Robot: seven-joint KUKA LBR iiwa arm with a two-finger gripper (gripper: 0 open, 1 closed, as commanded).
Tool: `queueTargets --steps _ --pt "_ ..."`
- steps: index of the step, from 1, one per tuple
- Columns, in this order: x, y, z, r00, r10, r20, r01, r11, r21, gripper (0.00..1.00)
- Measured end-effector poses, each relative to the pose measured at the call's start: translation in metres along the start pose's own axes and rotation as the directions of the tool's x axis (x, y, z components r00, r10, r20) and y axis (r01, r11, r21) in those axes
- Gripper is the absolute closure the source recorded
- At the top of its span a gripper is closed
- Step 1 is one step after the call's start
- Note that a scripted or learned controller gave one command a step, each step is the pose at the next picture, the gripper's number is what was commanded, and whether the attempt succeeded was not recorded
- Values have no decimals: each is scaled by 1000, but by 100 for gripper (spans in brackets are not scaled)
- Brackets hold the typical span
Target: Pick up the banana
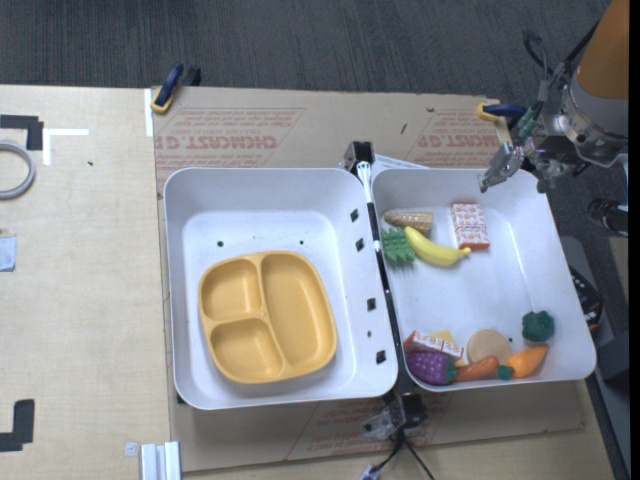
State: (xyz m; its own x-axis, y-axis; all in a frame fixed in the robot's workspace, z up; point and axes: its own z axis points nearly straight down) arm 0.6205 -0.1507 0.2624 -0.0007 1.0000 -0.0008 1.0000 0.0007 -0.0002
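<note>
The curved yellow plastic banana [437, 248] lay in the right white bin [540, 268] (beside a red-and-white carton [469, 225]). The grey two-finger gripper [500, 171] hovered above the banana's bin, far corner; its state was unclear.

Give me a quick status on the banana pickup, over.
Two-finger gripper above right white bin's far rim, nothing between fingers. Yellow toy banana lies in that bin, untouched. Green leafy toy and red-white snack box crowd it.

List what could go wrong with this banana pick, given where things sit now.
1. The banana is hemmed in: a leafy green piece touches its left end, a brown bar lies just above, and a red-and-white packet sits at its right tip. The fingers may catch a neighbour.
2. The gripper sits over the bin's far rim; a steep descent could clip it.
</note>
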Motion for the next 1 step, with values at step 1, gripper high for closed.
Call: queueTargets --steps 1 --pt "47 -25 154 974 227 0 -227 974 2 0"
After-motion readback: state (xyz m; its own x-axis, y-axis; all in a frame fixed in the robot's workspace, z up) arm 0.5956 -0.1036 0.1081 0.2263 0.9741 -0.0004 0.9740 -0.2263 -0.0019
